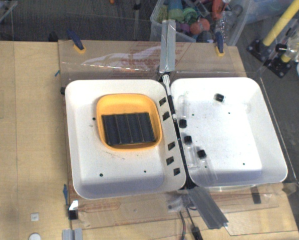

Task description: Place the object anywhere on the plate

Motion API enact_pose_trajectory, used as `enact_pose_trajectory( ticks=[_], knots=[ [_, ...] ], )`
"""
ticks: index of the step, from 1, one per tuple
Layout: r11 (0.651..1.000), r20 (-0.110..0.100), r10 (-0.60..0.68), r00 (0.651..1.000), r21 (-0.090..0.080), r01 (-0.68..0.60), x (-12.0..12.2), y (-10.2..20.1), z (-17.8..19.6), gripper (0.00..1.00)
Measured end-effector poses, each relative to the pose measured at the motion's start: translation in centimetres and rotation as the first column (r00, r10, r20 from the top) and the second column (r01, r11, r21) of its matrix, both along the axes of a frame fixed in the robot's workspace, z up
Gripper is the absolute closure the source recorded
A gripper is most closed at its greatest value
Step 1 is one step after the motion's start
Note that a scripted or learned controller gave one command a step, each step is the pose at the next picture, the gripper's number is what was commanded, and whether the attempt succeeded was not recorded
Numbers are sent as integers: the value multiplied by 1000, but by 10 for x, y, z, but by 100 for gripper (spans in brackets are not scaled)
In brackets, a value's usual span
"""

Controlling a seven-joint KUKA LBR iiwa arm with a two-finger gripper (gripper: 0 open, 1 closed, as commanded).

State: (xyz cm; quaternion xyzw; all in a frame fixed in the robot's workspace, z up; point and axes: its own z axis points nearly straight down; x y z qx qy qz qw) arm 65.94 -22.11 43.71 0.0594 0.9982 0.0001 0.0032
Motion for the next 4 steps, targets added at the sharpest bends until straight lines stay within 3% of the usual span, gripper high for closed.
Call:
enact_pose_trajectory(
  ticks=[1,2,3,4],
  knots=[
    [953,2,302,953,-2,-302,3,0,0,100],
    [881,4,473,881,-5,-473,9,1,0,100],
    [720,3,694,720,-7,-694,9,0,0,100],
    [445,0,896,445,-8,-896,9,0,-1,100]
  ],
)
